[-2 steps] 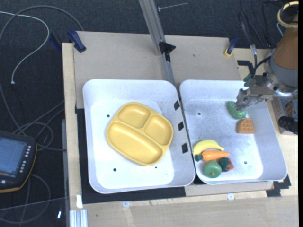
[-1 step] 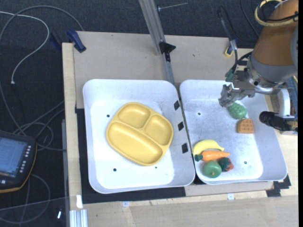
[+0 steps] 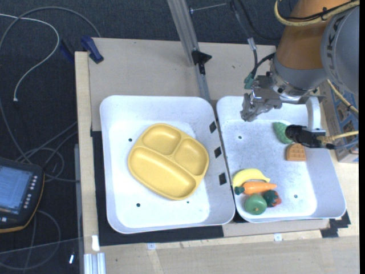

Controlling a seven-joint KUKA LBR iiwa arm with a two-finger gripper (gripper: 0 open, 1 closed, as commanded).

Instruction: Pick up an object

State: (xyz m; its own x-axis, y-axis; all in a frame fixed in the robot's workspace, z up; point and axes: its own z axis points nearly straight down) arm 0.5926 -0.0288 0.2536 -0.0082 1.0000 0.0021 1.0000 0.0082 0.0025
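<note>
Here the tool (image 3: 251,113) hangs over the far left part of the right bin (image 3: 319,210); whether it is spread or pressed together I cannot tell. The banana (image 3: 251,176), carrot (image 3: 258,187) and green apple (image 3: 255,204) cluster at that bin's near edge. A yellow divided plate (image 3: 168,161) lies in the left bin (image 3: 114,153).
</note>
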